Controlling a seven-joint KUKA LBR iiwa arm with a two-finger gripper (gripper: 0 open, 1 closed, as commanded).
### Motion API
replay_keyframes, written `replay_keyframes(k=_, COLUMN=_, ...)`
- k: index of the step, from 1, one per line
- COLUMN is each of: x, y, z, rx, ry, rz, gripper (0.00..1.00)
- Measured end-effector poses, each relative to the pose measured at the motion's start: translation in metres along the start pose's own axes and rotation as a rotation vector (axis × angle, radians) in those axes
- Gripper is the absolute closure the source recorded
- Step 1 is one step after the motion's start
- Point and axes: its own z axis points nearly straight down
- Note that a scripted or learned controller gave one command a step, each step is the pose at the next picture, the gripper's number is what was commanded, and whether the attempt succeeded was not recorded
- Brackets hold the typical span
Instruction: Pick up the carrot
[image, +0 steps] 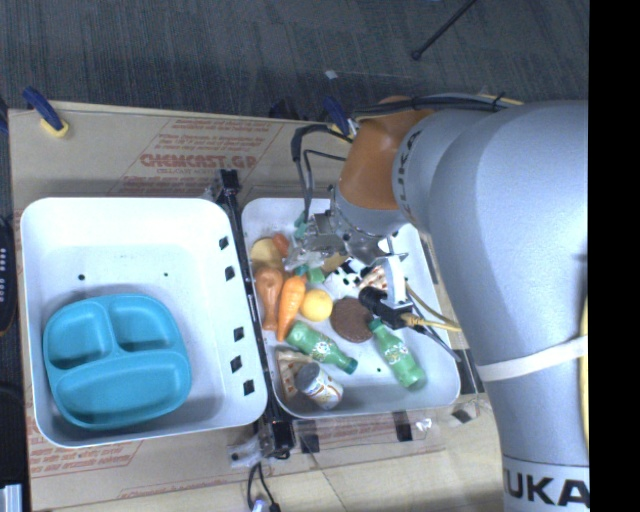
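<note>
Camera view, looking down at a slant on the bench. Two shallow white bins stood side by side on a brown cardboard sheet (190, 150) printed with red lettering. The left bin (120, 225) held a blue compartment tray (115, 358) lying flat in its near-left part.

The right bin (440, 385) held a crowd of small items. The carrot (290, 305) lay in the left-centre of that bin, its thick end toward the far side and its tip pointing toward the near side. It touched a reddish-orange sausage-shaped item (268, 298) on its left and lay just beside a small yellow ball-like fruit (317, 305) on its right. A pale yellow-brown item (264, 251) sat just beyond these, near the bin's left wall. A brown disc (351, 320) lay to the right of the yellow fruit. Two green bottles lay on their sides: one (322, 348) just nearer than the carrot, the other (396, 354) toward the bin's right side. A can (318, 387) lay at the near edge of the bin.

The grey arm (490, 250) reached in from the right, its orange band (375, 165) above the wrist. The gripper (322, 240) hung over the far-centre part of the right bin, beyond the carrot and apart from it. Whether its pincer was spread or pressed together could not be told, the tips being lost among cables and clutter. The carrot rested in the bin, not held.
</note>
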Motion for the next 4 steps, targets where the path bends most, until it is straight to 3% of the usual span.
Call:
replay_keyframes(k=1, x=-0.005, y=0.000, z=-0.002, rx=-0.004, ry=-0.010, rz=0.002, gripper=0.00)
replay_keyframes(k=2, x=-0.005, y=-0.051, z=0.003, rx=-0.030, ry=-0.006, rz=0.064, gripper=0.00)
replay_keyframes(k=3, x=-0.004, y=-0.052, z=-0.005, rx=-0.022, ry=-0.003, rz=0.054, gripper=1.00)
replay_keyframes(k=4, x=-0.007, y=-0.043, z=-0.023, rx=0.001, ry=0.012, rz=0.019, gripper=1.00)
